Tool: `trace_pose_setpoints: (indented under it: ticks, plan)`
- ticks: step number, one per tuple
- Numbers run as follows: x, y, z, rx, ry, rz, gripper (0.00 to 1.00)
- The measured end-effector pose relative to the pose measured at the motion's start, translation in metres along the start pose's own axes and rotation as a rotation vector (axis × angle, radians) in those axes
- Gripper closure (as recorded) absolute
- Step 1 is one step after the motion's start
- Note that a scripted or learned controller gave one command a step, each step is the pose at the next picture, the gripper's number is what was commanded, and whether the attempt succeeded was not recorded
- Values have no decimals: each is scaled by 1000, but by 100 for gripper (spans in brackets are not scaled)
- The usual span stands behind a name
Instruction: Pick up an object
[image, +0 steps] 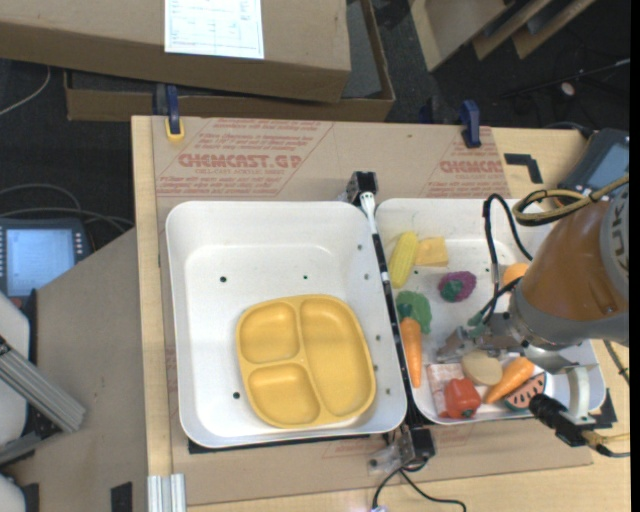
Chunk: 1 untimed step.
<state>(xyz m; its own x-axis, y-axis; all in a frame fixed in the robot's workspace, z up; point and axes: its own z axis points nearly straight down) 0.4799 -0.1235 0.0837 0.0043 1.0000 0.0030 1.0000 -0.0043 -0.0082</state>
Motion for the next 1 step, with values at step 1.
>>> trace_pose_setpoints:
  ticks: [1]
  plan:
    - [-12,73,-2,-15,-6,-7,0]
